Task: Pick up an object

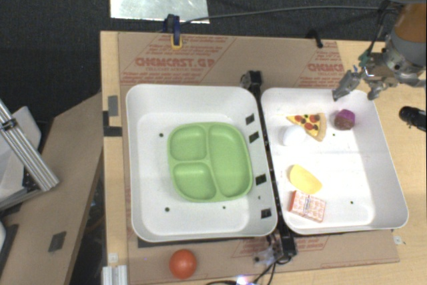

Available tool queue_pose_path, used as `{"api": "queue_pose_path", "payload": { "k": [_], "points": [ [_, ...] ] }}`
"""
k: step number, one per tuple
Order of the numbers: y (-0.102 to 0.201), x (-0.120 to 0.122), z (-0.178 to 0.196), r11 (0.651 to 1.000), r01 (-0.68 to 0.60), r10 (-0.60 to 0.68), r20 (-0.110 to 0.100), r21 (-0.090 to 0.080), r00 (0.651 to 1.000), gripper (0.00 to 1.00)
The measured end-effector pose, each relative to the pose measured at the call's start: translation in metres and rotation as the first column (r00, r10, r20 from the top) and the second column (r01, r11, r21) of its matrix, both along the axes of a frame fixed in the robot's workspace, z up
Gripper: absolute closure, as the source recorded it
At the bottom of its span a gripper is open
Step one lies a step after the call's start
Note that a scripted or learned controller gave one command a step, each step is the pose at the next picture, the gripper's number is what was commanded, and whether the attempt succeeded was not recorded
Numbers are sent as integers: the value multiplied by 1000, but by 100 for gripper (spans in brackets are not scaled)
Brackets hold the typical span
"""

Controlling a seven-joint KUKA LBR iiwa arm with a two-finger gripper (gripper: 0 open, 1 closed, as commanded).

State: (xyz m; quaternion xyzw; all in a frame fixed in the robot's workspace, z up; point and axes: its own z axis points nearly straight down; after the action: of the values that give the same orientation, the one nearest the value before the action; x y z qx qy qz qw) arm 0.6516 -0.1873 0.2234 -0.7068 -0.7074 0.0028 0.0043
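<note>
Camera view: fixed above the bench, looking down at a slant on two shallow white bins side by side.
Left bin [143, 163]: holds a green divided plate [209, 161], lying flat near the middle.
Right bin [387, 177]: holds a pizza slice [309, 123], a purple ball [344, 119], a pale white lump [291, 136], a yellow piece [304, 178] and a small red-and-white packet [308, 205].
Outside the bins: orange ball [183, 263] on the bench by the left bin's near edge.
Gripper [359, 88]: over the far right corner of the right bin, just above and beside the purple ball, fingers spread apart, nothing between them.
Arm: reaches in from the right, wrist above the bin's far rim.
Nearest candidate: purple ball, resting on the bin floor just beside the pizza slice, apart from the fingers.
Done so far: apparently only the approach; no item lifted, all lying on the bin floor.
Left to do: lower onto one item, close on it, raise it clear of the bin.
Likely difficulty: ball may roll away as the fingers close; pizza slice close enough to be nudged.
</note>
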Motion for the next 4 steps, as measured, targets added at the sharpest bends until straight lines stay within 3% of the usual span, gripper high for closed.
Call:
{"api": "queue_pose_path", "payload": {
  "k": [1,4],
  "points": [
    [0,3,8,1000,-3,3,12,-3,1000,0],
    [13,-4,-137,1000,-5,5,16,-4,1000,0]
  ]
}}
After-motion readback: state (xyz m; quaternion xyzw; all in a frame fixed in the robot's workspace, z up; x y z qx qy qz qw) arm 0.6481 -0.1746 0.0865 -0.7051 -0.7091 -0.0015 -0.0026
